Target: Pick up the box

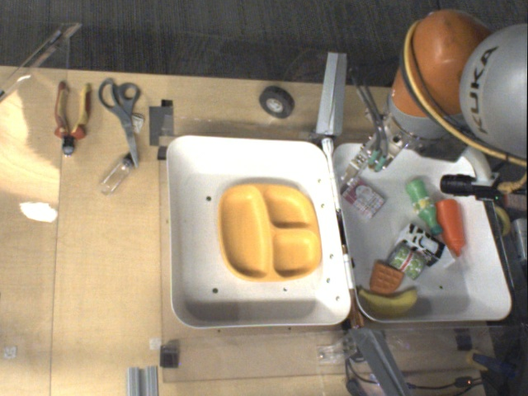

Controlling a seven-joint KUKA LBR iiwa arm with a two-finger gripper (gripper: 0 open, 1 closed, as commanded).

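A small box (411, 254) printed in black, white and green lies tilted in the right bin (487, 299), near its front middle. A flat pinkish-white packet (363, 196) lies by that bin's left wall. My gripper (370, 160) hangs over the bin's back left corner, just behind the packet and well away from the box. Nothing shows held in it. The grey arm with its orange band (437, 44) fills the upper right.
Around the box lie a green bottle (421, 201), an orange carrot (451, 225), a brown item (385, 277) and a banana (388, 302). The left bin (194, 221) holds a yellow divided plate (268, 229). Scissors (125, 118), pliers (70, 114) and a tape roll (277, 101) lie on the bench.
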